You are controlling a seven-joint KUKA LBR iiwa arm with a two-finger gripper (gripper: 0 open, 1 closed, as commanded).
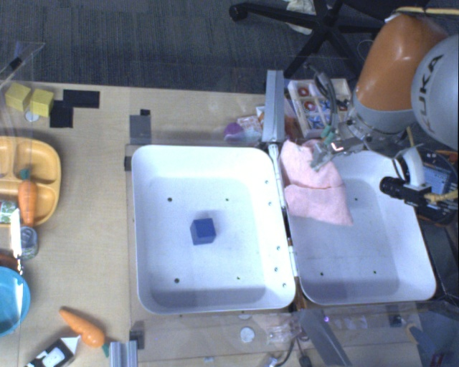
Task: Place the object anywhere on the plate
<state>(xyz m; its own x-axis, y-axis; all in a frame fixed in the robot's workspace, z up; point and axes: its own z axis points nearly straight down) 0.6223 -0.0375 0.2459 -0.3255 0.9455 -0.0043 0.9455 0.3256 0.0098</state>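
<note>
The blue block point(204, 231) sits alone in the middle of the left bin point(150, 283), and our end effector point(326, 147) is over the pink cloth point(315, 190) in the right bin point(401, 279), so we haven't picked it up yet.

Soft pink cloth point(315, 192) lies in a smooth, matt white plastic bin point(373, 279).

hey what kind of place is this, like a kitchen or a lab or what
Most likely a robotics lab or test bench, not a kitchen: a KUKA arm reaches over two white bins, toy carrots lie on the bench, and an office chair base stands on carpet behind.
</note>
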